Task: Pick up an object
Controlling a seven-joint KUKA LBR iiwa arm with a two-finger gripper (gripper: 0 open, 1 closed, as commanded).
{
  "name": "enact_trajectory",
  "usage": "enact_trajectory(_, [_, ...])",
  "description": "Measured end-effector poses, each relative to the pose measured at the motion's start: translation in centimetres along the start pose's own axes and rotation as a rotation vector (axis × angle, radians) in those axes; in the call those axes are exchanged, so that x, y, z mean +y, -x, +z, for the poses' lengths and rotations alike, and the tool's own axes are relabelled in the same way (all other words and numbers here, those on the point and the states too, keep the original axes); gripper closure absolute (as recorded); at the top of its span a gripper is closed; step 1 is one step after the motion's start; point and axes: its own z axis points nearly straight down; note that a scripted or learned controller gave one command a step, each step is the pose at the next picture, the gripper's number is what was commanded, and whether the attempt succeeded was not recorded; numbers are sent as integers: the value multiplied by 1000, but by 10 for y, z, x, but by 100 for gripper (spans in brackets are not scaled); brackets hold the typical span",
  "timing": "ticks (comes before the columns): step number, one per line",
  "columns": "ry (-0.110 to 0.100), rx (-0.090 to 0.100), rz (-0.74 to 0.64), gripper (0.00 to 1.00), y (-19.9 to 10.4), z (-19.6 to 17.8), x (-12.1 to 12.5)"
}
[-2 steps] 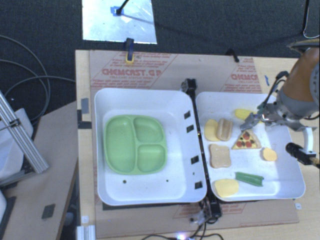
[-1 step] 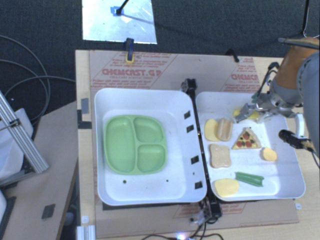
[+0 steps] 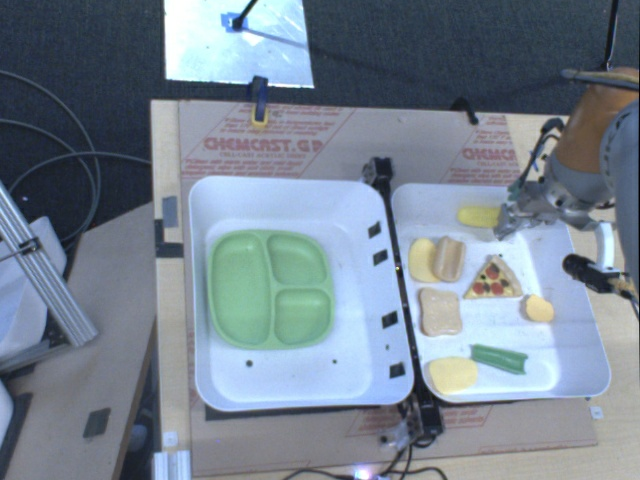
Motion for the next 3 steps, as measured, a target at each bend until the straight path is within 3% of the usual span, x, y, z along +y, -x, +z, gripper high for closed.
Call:
enact_trajectory(1, [3,3,2,100,-46,14,-21])
enact_trajectory(2, [6,1,2,100,-69,13,-13])
enact_trajectory(3, [6,0,4,0,-67,13,-14])
